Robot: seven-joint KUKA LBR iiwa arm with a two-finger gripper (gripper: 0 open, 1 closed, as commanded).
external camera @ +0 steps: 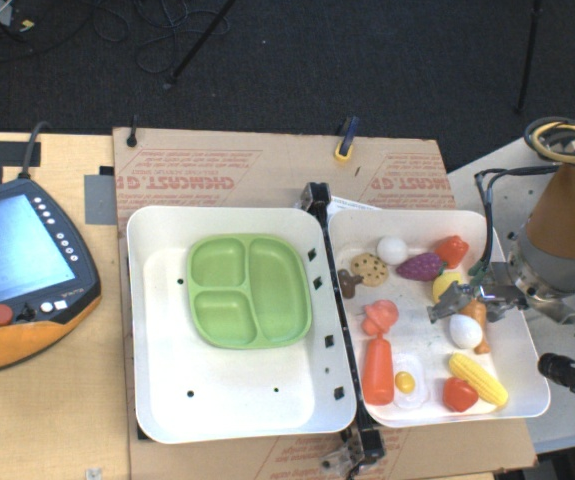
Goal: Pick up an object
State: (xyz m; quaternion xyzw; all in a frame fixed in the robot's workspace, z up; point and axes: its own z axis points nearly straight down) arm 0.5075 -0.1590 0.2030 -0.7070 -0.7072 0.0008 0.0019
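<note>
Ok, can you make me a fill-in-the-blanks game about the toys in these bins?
1. The green plate lies in the ____ bin.
2. The cookie lies beside the white ____.
3. The corn is colored ____.
4. The hand hangs over the ____ bin.

Missing words: left; ball; yellow; right

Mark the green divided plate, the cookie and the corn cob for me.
green divided plate (pixel 248 291): camera view, on the ridge between its compartments, left bin.
cookie (pixel 369 267): camera view, middle of its speckled top face, right bin.
corn cob (pixel 477 379): camera view, mid-length of the yellow cob, near the right bin's front corner.
</note>
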